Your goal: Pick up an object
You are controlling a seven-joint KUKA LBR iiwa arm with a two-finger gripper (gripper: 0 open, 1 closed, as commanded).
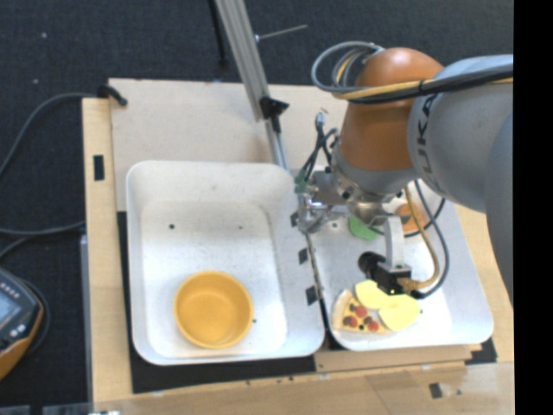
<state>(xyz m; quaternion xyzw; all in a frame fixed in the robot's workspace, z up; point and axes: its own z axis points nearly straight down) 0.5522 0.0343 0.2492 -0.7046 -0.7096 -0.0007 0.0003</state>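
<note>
A yellow bowl (212, 309) stands upright in the left bin (155, 188), near its front edge. In the right bin (462, 305), a toy pizza slice (354, 316) lies at the front left corner, with a flat yellow piece (386, 306) touching its right side. A green object (363, 228) and an orange object (414, 218) peek out from under the arm's wrist. My gripper (313, 211) hangs low over the left edge of the right bin, close to the divide between the bins. The arm hides much of that bin.
A slanted metal pole (246, 54) rises from behind the bins toward the top of the view. The big orange-banded wrist (384, 119) covers the back of the right bin. Cardboard (190, 124) lies beneath both bins.
</note>
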